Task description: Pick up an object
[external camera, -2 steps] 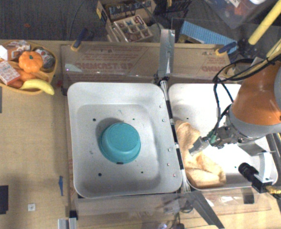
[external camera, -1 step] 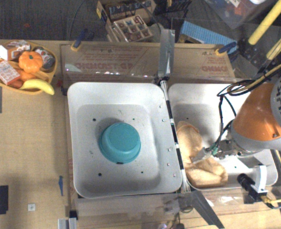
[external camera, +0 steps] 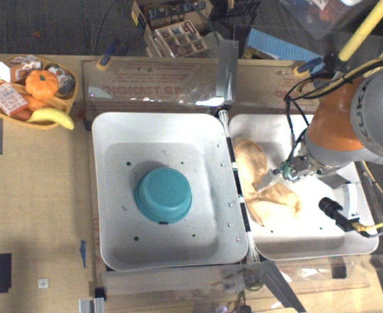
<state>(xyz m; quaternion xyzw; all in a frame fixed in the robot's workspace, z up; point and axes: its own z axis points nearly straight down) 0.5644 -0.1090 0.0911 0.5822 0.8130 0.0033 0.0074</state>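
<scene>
1. The arm (external camera: 348, 119) comes in from the right over the right bin (external camera: 309, 248). Its orange band sits above the bin's far right part, and the wrist slants down and to the left.
2. The gripper (external camera: 277, 180) is low in the left half of that bin, where two tan pieces meet. I cannot tell whether it is open, closed, or clamped on anything.
3. The upper tan piece (external camera: 249, 156) lies against the bin's left wall, with its long axis running from far to near in the view.
4. The lower tan piece (external camera: 276, 206) lies just below the gripper. Its long axis runs left to right, tilted slightly down toward the right.
5. A teal bowl (external camera: 165, 194) sits upside down near the middle of the left bin (external camera: 113, 135), well apart from the gripper.
</scene>
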